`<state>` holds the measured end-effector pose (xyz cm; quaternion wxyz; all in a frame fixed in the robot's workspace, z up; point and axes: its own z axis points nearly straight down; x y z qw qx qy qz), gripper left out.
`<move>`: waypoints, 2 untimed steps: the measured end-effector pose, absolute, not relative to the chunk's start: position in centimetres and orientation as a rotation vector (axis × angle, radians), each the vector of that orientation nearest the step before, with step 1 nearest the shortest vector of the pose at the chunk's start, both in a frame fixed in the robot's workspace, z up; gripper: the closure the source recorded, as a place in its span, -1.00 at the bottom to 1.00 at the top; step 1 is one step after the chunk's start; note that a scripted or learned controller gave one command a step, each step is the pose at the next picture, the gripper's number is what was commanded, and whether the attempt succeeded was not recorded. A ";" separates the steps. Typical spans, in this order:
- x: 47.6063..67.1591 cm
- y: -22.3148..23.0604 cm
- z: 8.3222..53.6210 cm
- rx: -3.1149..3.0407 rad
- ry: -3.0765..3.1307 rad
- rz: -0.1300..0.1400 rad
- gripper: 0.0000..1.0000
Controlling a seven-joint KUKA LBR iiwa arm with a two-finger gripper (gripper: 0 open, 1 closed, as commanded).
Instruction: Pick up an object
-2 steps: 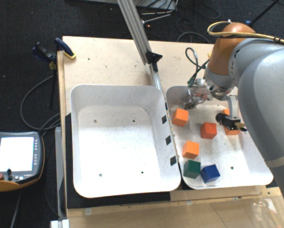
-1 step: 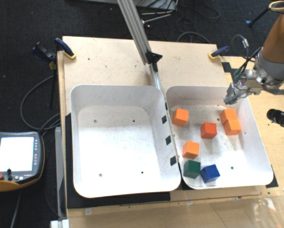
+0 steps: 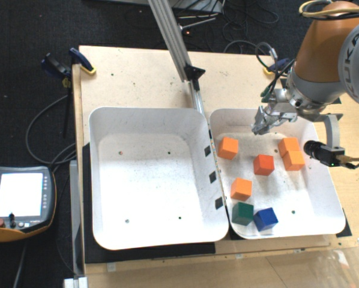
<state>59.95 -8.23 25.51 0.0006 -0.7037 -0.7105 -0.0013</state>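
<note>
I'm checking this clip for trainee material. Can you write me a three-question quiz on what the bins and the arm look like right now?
1. True or false: every block lies in the right bin.
2. Which two blocks sit side by side at the near edge? A) green block and blue block; B) two yellow blocks; C) red block and blue block.
3. Fill in: the gripper hangs above the bin's far part, up and right of the nearest ____ block.

Key: 1 true. 2 A. 3 orange. The red-orange block sits mid-bin, apart from the gripper.
</note>
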 end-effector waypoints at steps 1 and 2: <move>65.5 -10.3 53.1 -2.224 -2.233 -0.008 1.00; 63.2 -12.1 54.7 -2.227 -2.222 -0.002 1.00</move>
